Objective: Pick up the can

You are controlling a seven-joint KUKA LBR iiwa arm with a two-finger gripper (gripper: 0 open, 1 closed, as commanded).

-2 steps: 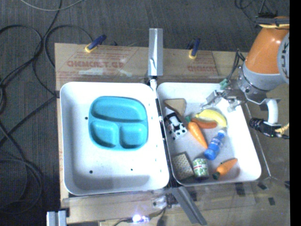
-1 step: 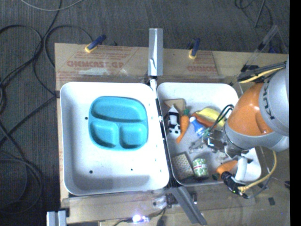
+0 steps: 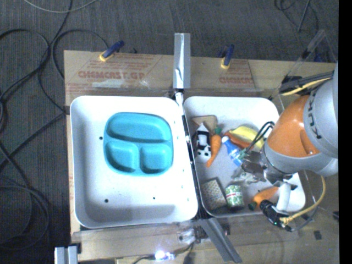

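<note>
The can [image 3: 234, 196], small with a green and white label, lies near the front wall of the right bin [image 3: 264, 104]. My gripper [image 3: 248, 167] hangs over the middle of that bin, a little behind and to the right of the can and apart from it. The grey and orange arm [image 3: 297, 142] covers the bin's right side. Nothing can be seen held in the gripper.
Around the can are a grey mesh block [image 3: 212, 190] on its left and an orange item [image 3: 265, 194] on its right. Farther back lie a cow toy [image 3: 202, 142], a carrot [image 3: 215, 146], a blue bottle [image 3: 234, 155] and a yellow item [image 3: 245, 132]. The left bin [image 3: 88, 191] holds a blue compartment tray [image 3: 138, 143].
</note>
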